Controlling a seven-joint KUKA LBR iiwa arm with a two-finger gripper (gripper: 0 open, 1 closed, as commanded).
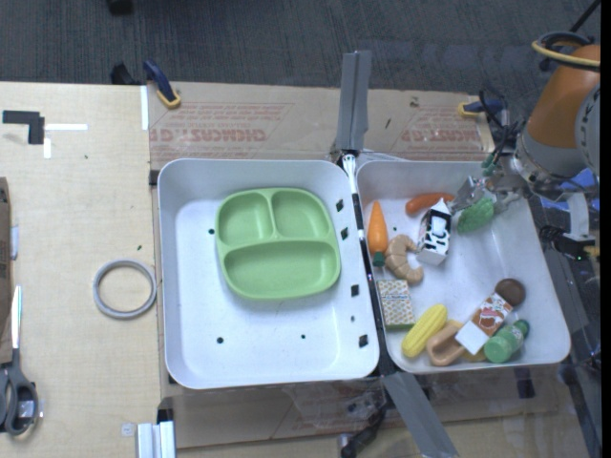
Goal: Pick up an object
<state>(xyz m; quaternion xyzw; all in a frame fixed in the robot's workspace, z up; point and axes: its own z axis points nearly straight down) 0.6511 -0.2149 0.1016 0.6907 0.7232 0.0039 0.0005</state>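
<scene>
My gripper [480, 197] hangs over the far right part of the right bin [535, 351], at the end of the grey arm with its orange band [565, 98]. A green leafy toy [474, 216] sits directly at the gripper's tip, touching it or just under it. To the left of it lie a black-and-white carton [435, 232], a red-orange piece [423, 201], an orange carrot [377, 225] and a beige pastry [403, 259]. Nearer the front are a cracker box [395, 303], a yellow corn cob [424, 329] and a green bottle [496, 332].
The left bin [191, 342] holds a green divided plate [277, 241]. A grey divider [355, 103] stands between the bins at the back. On the bench to the left lie a tape ring [124, 287] and scissors [17, 394].
</scene>
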